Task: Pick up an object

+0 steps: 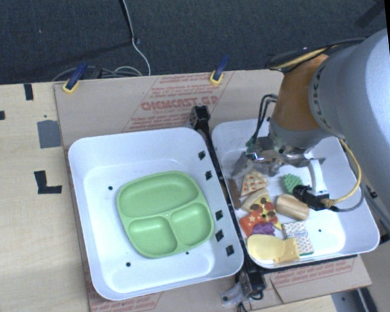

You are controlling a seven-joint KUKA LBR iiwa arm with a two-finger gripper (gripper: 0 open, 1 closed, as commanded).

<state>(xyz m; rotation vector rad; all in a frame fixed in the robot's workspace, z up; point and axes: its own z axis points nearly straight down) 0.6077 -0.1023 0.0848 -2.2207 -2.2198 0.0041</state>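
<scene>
The right bin (344, 236) holds several toy foods: a waffle piece (252, 182), a pizza slice (259, 211), a brown bread roll (292, 207), a green item (292, 180), a yellow piece (272, 249) and a small patterned card (296, 234). My gripper (259, 157) hangs low over the upper left of that bin, just above the waffle piece. The wrist body hides how its tips stand. Nothing shows between them.
The left bin (91, 198) carries a green divided plate (164, 212). A black divider (216, 184) runs between the bins. The grey arm with its orange band (300, 98) covers the right bin's upper right. A cable (346, 194) loops over the bin's right side.
</scene>
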